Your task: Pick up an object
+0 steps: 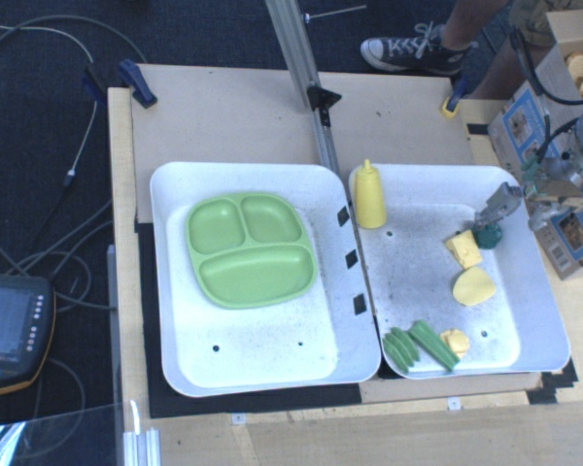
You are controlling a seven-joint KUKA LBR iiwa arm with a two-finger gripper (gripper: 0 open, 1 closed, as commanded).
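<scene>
The table (pixel 243 115) carries two shallow white bins side by side. The left bin (pixel 175 357) holds a green divided plate (pixel 251 261), lying toward that bin's ten o'clock corner. The right bin (pixel 408 270) holds everything loose: a yellow squeeze bottle (pixel 369 197) at its eleven o'clock corner, upright or close to it and leaning on the wall; a pale yellow block (pixel 463 249) and a rounder yellow lump (pixel 474 286) toward three o'clock; green pods (pixel 418 346) with a small yellow piece (pixel 456 342) beside them at six o'clock, the pods' long axes running from ten to four o'clock. The gripper (pixel 488 232) comes in from the right, low over the right bin, with a dark teal tip; whether it is released or clenched I cannot tell from here, and I see nothing in it. The relation that matters: the pale yellow block sits just beside the gripper, at about its eight o'clock, near enough that they may be touching. It looks the likeliest target, the lump being next, at six o'clock from the gripper. As for writing, boxes at the far right edge carry printed labels, but too small to read; nothing in the bins bears a brand.
</scene>
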